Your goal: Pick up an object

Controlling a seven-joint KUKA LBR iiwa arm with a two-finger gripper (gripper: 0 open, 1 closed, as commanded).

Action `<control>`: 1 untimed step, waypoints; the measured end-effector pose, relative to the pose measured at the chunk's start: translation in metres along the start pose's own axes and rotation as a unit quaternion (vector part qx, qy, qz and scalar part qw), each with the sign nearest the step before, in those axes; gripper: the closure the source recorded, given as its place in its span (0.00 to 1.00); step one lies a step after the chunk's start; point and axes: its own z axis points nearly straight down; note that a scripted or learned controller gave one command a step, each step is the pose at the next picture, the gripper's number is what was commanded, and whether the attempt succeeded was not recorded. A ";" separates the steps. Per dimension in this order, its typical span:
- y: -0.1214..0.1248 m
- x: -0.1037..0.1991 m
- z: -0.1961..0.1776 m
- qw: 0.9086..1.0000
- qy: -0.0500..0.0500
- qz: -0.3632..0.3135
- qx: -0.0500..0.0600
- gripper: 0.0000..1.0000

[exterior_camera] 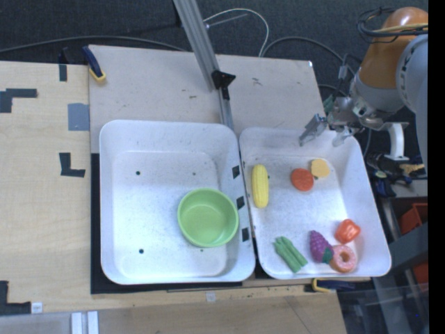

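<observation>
The right bin [278,143] holds a yellow corn cob [259,185], an orange-red round fruit [302,179], a small yellow piece [320,168], a green vegetable [289,253], purple grapes [318,245], a red pepper [347,231] and a pink doughnut [343,258]. My gripper [324,132] hangs over the bin's far right corner, above and a little behind the yellow piece. Its two fingers are spread apart with nothing between them.
The left bin [125,152] contains a green bowl [207,217] near its front right. A slanted metal pole [201,40] rises behind the bins. Cables and clutter lie to the right of the bench.
</observation>
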 end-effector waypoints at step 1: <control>0.000 0.000 0.000 1.000 0.000 0.000 0.000 0.00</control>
